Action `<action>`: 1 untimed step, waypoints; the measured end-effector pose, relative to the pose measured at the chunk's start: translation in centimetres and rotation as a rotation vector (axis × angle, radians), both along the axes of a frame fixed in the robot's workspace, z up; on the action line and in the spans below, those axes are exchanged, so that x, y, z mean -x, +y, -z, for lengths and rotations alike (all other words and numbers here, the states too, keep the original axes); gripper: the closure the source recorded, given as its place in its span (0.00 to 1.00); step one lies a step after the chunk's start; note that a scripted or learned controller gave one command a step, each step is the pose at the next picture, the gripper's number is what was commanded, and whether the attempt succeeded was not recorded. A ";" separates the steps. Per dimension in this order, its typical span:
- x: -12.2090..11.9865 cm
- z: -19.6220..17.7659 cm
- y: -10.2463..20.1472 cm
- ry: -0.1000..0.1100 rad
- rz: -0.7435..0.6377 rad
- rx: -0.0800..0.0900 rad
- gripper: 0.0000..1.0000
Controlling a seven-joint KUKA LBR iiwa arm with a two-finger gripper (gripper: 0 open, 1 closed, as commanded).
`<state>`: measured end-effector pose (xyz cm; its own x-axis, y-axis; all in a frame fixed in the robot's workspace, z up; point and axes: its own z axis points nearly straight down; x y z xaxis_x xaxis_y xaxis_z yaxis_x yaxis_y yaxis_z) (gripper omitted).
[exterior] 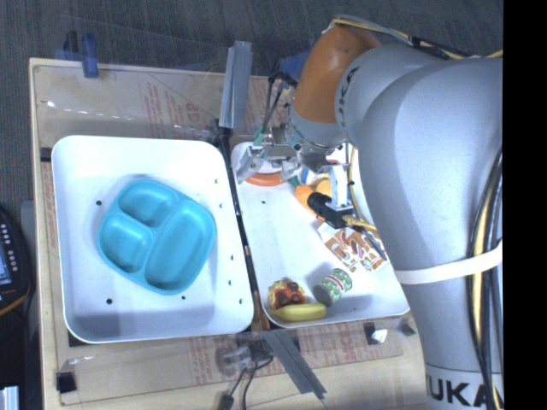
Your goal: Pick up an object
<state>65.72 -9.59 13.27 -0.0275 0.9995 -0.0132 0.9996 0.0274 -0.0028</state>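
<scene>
One pincer [272, 162] hangs low over the right bin's [286, 237] far-left corner, just above an orange piece [267, 178]; I cannot tell its state. Judged: the reaching step, nothing gripped yet. Next it must settle squarely before lifting.

1. Left bin [77, 156]: mostly taken up by blue tray [156, 234] at centre; bare white strips along the walls all round, widest at near edge.
2. Right bin [282, 237]: open white floor down the middle and left side, just beside the divider.
3. Far end of right bin: blocked by arm [410, 143] and gripper [269, 162], with orange item [308, 188] beneath.
4. Right wall: crowded by printed packet [352, 249] and arm overhang.
5. Near end: closed off by banana [298, 312], pizza toy [286, 294], can [335, 284], touching or just beside one another.
</scene>
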 end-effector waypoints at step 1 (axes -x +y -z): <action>0.0 -1.0 0.1 -0.001 -0.005 0.001 1.00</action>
<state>65.76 -9.53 14.24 -0.0320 0.9994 -0.0141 0.9995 0.0320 -0.0017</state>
